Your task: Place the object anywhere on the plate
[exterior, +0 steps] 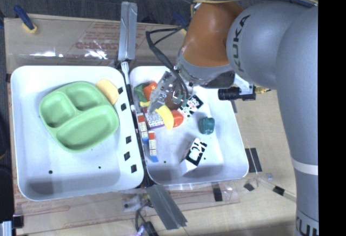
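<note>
The grey arm (270, 51), orange-banded above the wrist, reaches in from the right over the right bin (230, 137); its bulk covers that bin's upper right corner. Worktop (59, 29): pale board, visible as a strip along the far side of both bins. Left bin (32, 175): white floor bare along its near and left sides. Green plate (81, 116): three compartments, set in the left bin's upper half, well short of the near wall. Yellow object (107, 89): in the left bin, touching the plate's upper right rim, close to the wall dividing the bins. Gripper (161, 101): low over a crowded cluster in the right bin's upper left; whether the jaws are apart or together cannot be told. Teal object (206, 124) and black-and-white marker block (197, 152): lying apart from the cluster, with bare floor around them.
</note>
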